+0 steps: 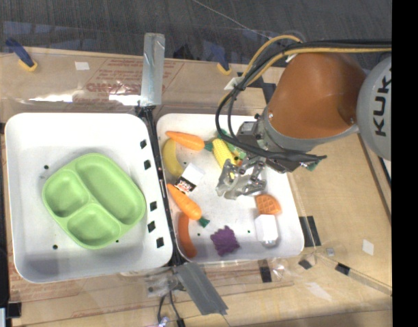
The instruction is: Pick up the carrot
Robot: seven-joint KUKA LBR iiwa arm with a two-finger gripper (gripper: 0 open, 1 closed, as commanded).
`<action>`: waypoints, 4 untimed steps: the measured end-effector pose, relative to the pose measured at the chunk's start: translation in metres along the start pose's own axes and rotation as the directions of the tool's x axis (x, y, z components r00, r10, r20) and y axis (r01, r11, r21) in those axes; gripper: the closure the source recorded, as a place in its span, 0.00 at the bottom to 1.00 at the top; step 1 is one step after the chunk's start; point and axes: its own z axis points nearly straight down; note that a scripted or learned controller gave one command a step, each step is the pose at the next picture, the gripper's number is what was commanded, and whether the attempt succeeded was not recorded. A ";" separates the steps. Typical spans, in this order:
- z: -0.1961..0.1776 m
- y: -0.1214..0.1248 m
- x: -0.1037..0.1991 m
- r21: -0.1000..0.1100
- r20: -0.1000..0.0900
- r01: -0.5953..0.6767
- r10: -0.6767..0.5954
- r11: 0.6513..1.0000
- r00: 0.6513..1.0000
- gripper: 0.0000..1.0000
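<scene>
Metal claw (pixel 240 181) hovers, grip state unclear | tapered orange carrot (pixel 184 200) lies left | risk: yellow corn cob (pixel 224 152) snagged instead

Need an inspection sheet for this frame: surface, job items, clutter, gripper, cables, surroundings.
Surface: two shallow white bins, left bin, right bin, on a wooden bench.
Job's things: two orange carrots with green tops in the right bin, one at the back, one near the left wall.
Clutter: green divided plate in left bin; yellow banana, yellow corn, purple grapes, white block, orange sausage.
Gripper: metal two-finger gripper over mid-bin, nothing between fingers.
Cables: black and yellow bundle above the wrist.
Surroundings: dark carpet.
</scene>
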 end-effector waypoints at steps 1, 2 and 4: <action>-0.046 0.085 -0.050 0.001 0.002 0.173 -0.173 0.985 0.985 1.00; 0.056 0.074 -0.029 -0.010 0.001 0.468 -0.468 0.884 0.884 1.00; 0.035 0.060 -0.042 -0.006 0.001 0.583 -0.583 0.813 0.813 1.00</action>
